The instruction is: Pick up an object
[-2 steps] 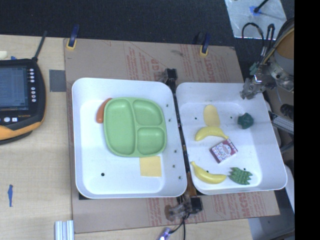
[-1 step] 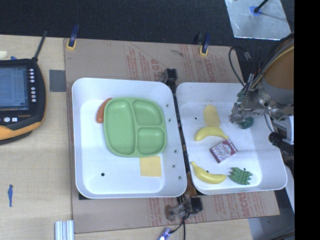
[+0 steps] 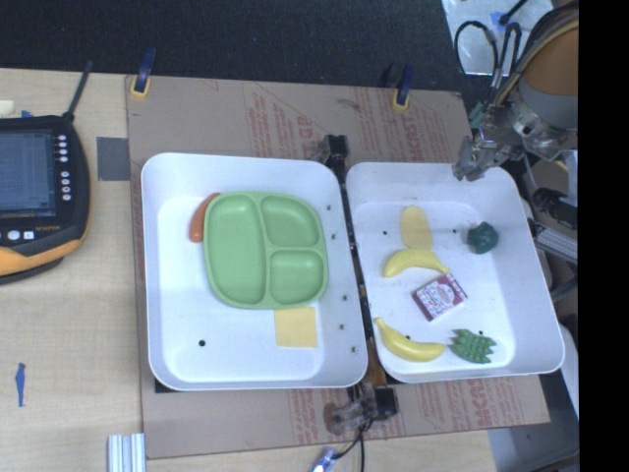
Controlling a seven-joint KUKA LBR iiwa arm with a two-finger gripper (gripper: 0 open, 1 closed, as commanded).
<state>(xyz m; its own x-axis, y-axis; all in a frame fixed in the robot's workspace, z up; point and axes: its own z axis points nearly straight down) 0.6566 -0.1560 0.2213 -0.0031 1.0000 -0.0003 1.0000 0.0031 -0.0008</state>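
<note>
The jaws hang over the right bin's far rim; I cannot tell how they stand. Nearest lies the dark green ball, toward the camera.

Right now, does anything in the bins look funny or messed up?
Mostly tidy. One oddity: an orange thing in the left bin is tucked under the green plate, mostly hidden. Nothing looks spilled or broken. The hand hovers at the right bin's far edge.

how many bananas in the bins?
2, both in the right bin: one banana mid-bin beside the red packet, the other banana by the near edge. None look hidden.
</note>
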